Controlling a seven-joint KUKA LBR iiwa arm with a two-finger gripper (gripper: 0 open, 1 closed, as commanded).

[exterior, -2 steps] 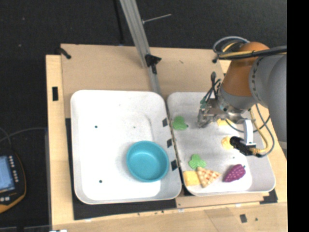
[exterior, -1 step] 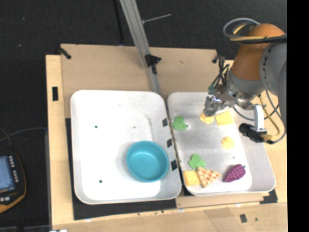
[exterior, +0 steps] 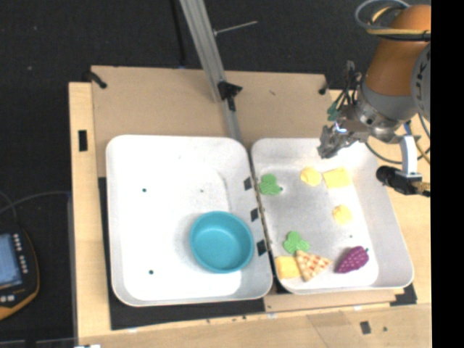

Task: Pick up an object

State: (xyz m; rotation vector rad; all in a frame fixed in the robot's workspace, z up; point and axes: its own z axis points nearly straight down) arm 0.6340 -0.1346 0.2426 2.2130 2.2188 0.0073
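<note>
Bowl (exterior: 220, 241) in left bin (exterior: 138, 158)

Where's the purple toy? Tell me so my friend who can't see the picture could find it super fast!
Look at the right bin of the two white ones, then go to its front corner on the outer side, away from the blue bowl. The bunch of grapes lies there, just right of the pizza slice. It is the only purple thing; its neighbours are yellow, orange or green.

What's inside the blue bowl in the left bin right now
The blue bowl shows a bare blue interior with no toy in it. It sits in the left bin; the patch of bin floor beneath it is covered, so that part cannot be seen.
</note>
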